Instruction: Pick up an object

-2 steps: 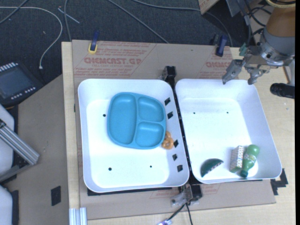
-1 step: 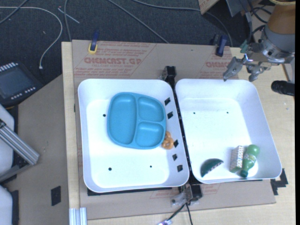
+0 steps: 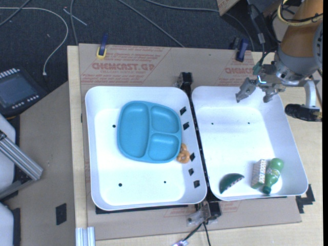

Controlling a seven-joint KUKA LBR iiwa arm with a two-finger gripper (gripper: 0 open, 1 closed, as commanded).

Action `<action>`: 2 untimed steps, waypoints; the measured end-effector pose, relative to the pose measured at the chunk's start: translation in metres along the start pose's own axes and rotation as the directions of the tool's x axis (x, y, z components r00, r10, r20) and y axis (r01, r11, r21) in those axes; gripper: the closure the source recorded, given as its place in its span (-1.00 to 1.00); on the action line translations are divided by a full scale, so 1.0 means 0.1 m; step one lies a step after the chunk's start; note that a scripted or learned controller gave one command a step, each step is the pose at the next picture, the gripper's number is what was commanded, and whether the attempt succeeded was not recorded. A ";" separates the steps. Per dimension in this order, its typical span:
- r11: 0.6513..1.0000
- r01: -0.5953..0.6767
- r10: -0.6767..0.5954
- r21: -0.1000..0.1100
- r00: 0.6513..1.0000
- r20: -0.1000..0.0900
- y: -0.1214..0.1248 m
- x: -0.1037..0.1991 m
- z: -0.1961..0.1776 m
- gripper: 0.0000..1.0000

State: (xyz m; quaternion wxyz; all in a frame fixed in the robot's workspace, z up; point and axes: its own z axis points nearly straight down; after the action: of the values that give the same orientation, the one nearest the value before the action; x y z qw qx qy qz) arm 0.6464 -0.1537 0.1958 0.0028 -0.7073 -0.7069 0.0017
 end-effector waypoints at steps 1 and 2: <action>1.000 0.002 -0.002 0.000 1.000 0.000 0.06 0.01 0.61 -1.00; 1.000 0.002 -0.002 0.000 1.000 0.000 0.06 0.02 1.14 -1.00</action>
State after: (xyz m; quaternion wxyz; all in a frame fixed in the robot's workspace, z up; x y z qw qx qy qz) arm 0.6512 -0.1517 0.0818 0.0027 -0.7067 -0.7075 0.0016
